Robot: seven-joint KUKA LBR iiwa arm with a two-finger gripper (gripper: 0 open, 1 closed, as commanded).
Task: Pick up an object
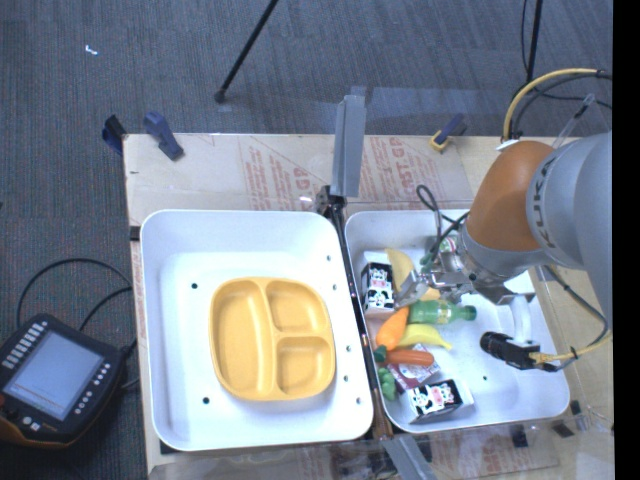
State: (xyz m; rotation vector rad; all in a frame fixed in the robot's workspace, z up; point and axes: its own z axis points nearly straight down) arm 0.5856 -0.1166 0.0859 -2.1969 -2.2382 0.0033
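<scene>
Observed: two white bins stood side by side on the tabletop (250, 173). The left bin (175, 268) held one yellow compartment tray (270, 338), lying flat near the bin's centre with its three wells facing up.

The right bin (553, 388) held a cluster of small items, all crowded toward its left half. A cow-print carton (377, 286) stood against the left wall, with a pale yellow piece (402, 266) just beside it. A green bottle (440, 313) lay on its side near the middle of the bin, its cap pointing right. Just below the bottle lay a yellow banana (425, 336), and to the left of both an orange carrot (392, 328). A red piece (410, 357) lay under the banana, touching a red-and-white packet (412, 373). A small green item (383, 380) sat against the left wall. A second cow-print carton (438, 398) lay tilted near the front wall.

The arm (560, 208) reached in from the right, its orange band above the right bin's far right corner. The jaws were positioned over the upper middle of the right bin, just above the green bottle in the view and close to the pale yellow piece. Whether the jaws were apart or together could not be told, nor whether they touched either item. No item was seen between them.
</scene>
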